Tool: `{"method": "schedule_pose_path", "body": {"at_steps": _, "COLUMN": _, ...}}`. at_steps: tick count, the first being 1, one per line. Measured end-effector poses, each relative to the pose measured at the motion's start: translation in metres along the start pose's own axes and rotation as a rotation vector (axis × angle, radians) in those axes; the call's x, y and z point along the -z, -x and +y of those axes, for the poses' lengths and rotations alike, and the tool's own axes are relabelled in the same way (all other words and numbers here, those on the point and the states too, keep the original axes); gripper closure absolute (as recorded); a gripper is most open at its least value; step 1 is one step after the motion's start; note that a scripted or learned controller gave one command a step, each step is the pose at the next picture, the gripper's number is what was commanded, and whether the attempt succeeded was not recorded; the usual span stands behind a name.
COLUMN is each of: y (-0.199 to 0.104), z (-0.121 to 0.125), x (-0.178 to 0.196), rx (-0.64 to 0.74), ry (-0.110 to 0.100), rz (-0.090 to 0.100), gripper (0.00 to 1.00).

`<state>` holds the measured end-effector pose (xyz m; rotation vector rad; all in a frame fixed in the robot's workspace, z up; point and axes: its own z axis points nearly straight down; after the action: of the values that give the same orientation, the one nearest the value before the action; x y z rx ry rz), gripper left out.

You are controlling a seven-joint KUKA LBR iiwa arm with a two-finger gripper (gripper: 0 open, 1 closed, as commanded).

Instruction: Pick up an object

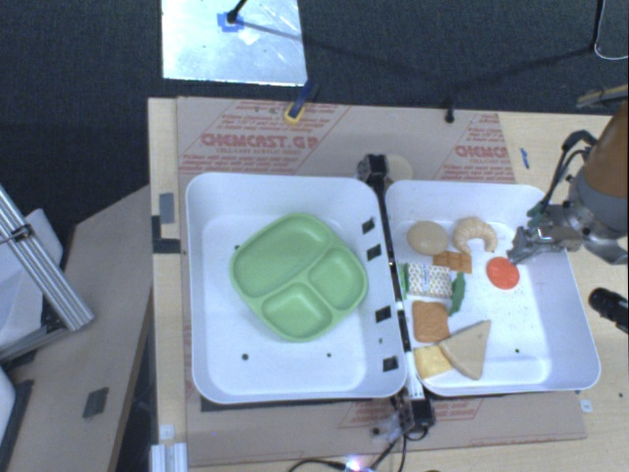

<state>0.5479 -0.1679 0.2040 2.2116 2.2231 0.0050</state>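
The right bin (550,347) holds several toy foods. A red round piece (503,273) lies near the bin's middle, with a croissant (476,231) and a beige bun (428,237) behind it to the left. An orange cracker (453,261), a patterned white piece (428,280), a green pod (458,291), a brown toast square (429,320), a tan wedge (469,347) and a yellow block (429,362) fill the bin's left side. My gripper (521,246) hangs just above and right of the red piece, with nothing seen between its fingers.
The left bin (211,362) carries a green divided plate (298,275). A black clip strip (388,264) runs along the seam between the bins. The arm (601,190) enters over the right bin's far right edge. A silver sheet (234,28) lies beyond the bench.
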Motion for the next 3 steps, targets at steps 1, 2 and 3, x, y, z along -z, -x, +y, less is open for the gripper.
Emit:
{"method": "schedule_pose_path", "body": {"at_steps": 1, "y": 0.0, "z": 0.001, "x": 0.021, "rx": 0.0, "ry": -0.003, "rz": 0.001, "gripper": 1.0}}
{"method": "schedule_pose_path", "body": {"at_steps": 2, "y": -0.047, "z": 0.014, "x": 0.013, "rx": 0.0, "ry": -0.004, "rz": 0.002, "gripper": 1.0}}
{"method": "schedule_pose_path", "body": {"at_steps": 3, "y": -0.104, "z": 0.018, "x": 0.023, "rx": 0.002, "ry": -0.004, "rz": 0.002, "gripper": 1.0}}
